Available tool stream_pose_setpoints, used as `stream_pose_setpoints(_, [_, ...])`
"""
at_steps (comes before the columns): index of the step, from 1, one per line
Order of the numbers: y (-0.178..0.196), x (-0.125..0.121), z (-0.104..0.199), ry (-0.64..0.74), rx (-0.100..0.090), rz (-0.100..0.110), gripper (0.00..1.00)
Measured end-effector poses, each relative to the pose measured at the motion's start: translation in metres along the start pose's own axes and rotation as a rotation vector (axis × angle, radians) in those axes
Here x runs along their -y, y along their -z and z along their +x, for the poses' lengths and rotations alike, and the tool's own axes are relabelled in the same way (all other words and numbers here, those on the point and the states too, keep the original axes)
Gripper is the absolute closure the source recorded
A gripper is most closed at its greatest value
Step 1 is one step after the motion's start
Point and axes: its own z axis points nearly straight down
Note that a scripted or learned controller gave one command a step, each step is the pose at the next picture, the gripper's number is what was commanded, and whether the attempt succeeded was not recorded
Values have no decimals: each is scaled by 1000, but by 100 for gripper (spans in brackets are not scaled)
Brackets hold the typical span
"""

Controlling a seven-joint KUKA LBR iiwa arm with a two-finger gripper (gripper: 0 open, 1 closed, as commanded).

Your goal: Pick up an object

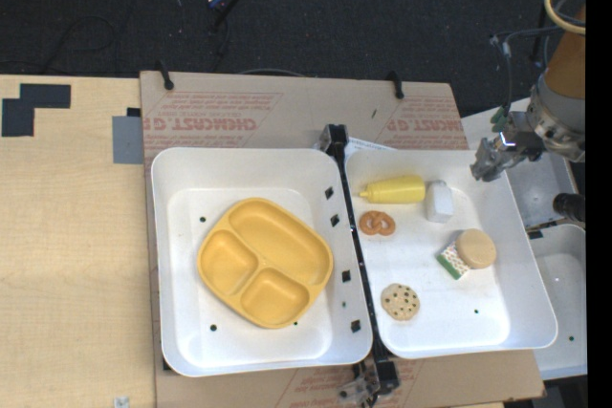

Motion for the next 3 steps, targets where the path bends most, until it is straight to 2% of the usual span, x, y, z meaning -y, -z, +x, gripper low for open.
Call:
stream_pose_setpoints(1, [-12,1,48,2,-2,4,100])
stream_pose_setpoints(3, [-4,24,159,3,-3,4,100])
